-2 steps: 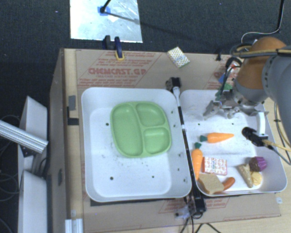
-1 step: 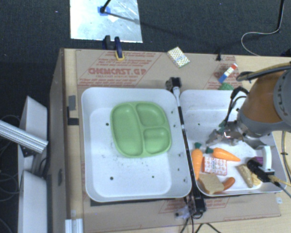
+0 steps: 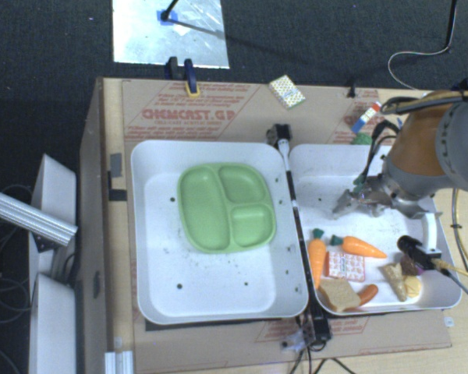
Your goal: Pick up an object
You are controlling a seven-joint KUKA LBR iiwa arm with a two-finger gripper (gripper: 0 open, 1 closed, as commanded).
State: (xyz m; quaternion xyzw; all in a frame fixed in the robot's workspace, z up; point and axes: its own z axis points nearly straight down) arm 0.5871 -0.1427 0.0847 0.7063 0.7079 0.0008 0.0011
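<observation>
In the right bin (image 3: 321, 160), my gripper (image 3: 357, 206) hangs low over the bare white floor in the middle of the bin, open, with nothing between its fingers. Toward the bin's front lie two orange carrots, one upright (image 3: 317, 259) and one lying across (image 3: 363, 247). Beside them are a red-and-white card (image 3: 345, 266), a slice of toast (image 3: 339, 294), a small orange piece (image 3: 367, 293) and a tan wedge (image 3: 394, 277). All of these lie apart from the gripper, nearer the front.
The left bin (image 3: 152, 166) holds a green divided plate (image 3: 226, 206). On the bench behind the bins lie a small yellow packet (image 3: 286, 91) and a red-and-blue item (image 3: 365, 118). The arm's grey and orange body (image 3: 433, 150) covers the right bin's far right side.
</observation>
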